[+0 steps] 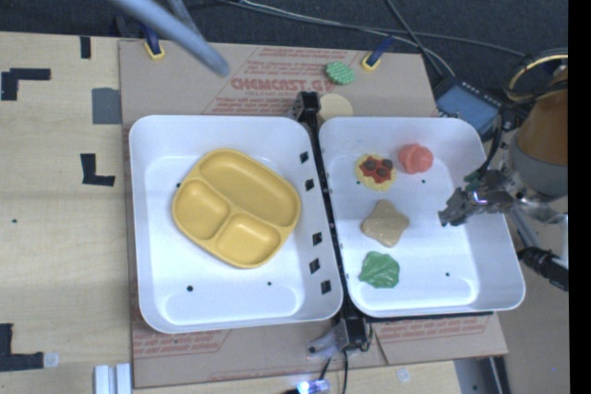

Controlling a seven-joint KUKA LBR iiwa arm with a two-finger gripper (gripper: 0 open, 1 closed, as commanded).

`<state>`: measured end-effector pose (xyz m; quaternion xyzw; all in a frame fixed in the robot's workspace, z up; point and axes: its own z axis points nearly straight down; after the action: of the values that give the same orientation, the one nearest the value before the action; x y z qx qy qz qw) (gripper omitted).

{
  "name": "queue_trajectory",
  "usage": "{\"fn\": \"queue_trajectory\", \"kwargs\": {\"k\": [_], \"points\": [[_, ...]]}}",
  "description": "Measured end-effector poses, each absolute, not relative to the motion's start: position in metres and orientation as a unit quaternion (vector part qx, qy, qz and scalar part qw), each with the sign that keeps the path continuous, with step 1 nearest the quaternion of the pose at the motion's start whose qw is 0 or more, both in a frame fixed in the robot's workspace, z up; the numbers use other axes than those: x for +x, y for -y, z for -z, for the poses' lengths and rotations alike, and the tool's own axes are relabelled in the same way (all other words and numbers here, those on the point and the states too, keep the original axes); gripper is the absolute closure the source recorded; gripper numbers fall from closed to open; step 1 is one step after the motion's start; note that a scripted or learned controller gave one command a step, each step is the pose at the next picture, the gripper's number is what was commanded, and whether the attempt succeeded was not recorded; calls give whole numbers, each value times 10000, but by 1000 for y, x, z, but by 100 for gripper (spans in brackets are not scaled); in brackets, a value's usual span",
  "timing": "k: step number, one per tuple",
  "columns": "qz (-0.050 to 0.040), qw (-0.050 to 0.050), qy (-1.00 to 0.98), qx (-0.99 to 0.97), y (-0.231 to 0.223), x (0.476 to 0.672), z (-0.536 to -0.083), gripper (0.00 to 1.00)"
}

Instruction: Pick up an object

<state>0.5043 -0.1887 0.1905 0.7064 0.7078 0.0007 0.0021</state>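
The right bin (pixel 462 286) holds a small pizza-like toy (pixel 376 169), a red toy (pixel 416 158), a tan star-shaped piece (pixel 384 222) and a green leafy piece (pixel 379 269). My gripper (pixel 459 208) hangs over the right side of this bin, right of the tan piece and apart from it. Nothing shows between its dark fingers. The arm, with its orange band (pixel 545 129), comes in from the right edge.
The left bin (pixel 152 198) holds a yellow divided plate (pixel 236 207). A green round toy (pixel 339 72) and a pale disc (pixel 334 105) lie on the cardboard behind the bins. Cables run across the dark floor at the back.
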Motion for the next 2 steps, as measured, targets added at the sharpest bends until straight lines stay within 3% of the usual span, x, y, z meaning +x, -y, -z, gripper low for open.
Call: {"fn": "queue_trajectory", "kwargs": {"k": [1,2], "points": [[-4,8,-7078,7064,188,505,-217,100],[-5,-5,-7092,7050,142,527,-217,100]]}}
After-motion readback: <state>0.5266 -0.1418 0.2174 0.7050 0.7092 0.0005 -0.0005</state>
